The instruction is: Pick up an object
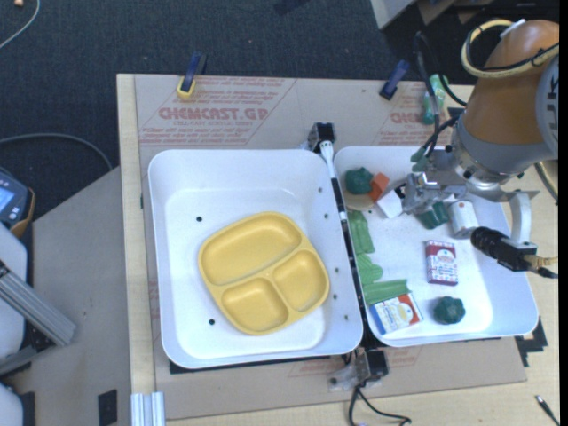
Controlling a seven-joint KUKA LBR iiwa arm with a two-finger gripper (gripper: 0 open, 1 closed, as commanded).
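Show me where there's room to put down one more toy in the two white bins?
The left white bin has bare floor in a band around the yellow divided plastic plate, widest along the top edge. In the right white bin, the open patch lies between the red-and-white card box and the green strips. The top is crowded under the tool.

I cannot make out the gripper (428, 204) fingers; the arm (510, 87) is cut off at the right edge and hides part of the right bin (497, 322).
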